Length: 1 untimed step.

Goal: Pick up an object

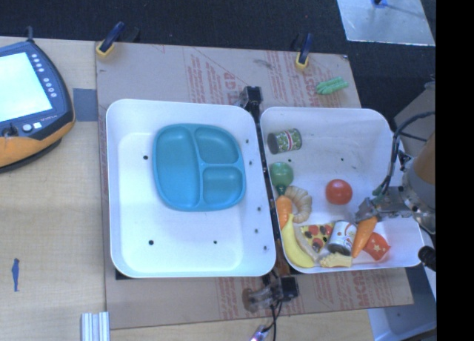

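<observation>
- Two white bins sit side by side: the left bin [126,184] holds one blue divided plate [198,166] with three compartments, lying in its upper middle, with bare white floor along the bottom and left.
- The right bin [348,128] holds the toy food: one green-labelled can [285,140] near the top left, one green round fruit [281,174], one red tomato [338,191], one banana [294,247], one pizza slice [317,236], one small tin [341,238], and two carrots, one [284,210] by the dividing wall and one [363,234] at the right.
- Most items crowd the lower half; the upper right floor stays open.
- The gripper [374,210] sits over the right bin's right edge, just above the right carrot's top; whether its jaws are apart or together I cannot tell.
</observation>
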{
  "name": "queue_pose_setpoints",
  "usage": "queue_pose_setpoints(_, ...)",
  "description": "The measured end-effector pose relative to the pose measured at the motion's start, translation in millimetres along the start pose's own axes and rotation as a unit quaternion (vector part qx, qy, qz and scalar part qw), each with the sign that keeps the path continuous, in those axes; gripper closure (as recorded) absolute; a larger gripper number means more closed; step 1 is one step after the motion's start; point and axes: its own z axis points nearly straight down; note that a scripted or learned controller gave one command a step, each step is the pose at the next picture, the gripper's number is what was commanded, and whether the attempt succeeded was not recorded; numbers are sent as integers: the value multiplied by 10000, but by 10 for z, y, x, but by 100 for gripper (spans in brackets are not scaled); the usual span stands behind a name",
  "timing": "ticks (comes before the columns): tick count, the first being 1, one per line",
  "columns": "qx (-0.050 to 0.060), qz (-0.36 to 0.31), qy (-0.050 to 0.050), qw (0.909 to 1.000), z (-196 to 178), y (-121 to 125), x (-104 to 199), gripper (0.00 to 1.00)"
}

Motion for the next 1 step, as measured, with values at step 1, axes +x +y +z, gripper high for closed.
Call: queue_pose_setpoints(1,-12,10,6,10000,-956,-81,882,100)
